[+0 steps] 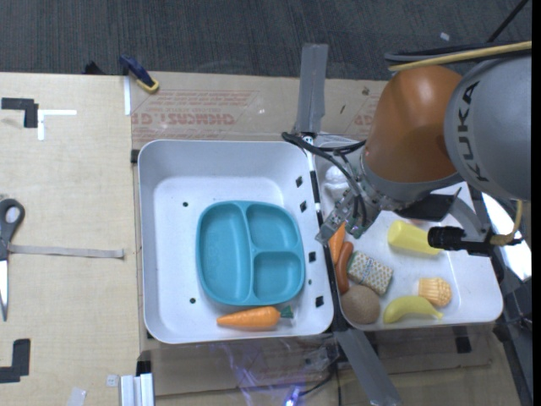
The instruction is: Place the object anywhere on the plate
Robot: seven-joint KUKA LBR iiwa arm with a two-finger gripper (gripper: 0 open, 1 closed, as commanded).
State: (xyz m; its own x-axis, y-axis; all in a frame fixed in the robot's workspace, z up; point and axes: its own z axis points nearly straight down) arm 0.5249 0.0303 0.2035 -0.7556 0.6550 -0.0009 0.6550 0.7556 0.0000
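In the left bin [161, 252] the teal plate [250, 252] lies flat with three compartments, and a carrot [248, 317] rests just beside its near edge. Across the divider, the gripper [351, 218] hangs low over the right bin [482, 307], above a second carrot [340, 256] leaning along the wall; this looks the likely target. Whether its fingers are open or closed cannot be told. The carrot seems light, stiff, smooth plastic, apt to slip, so a grasp across its thick middle would suit. Further right lie a sponge [370, 271], potato [361, 304], banana [411, 309], corn [434, 291] and a yellow piece [411, 238].
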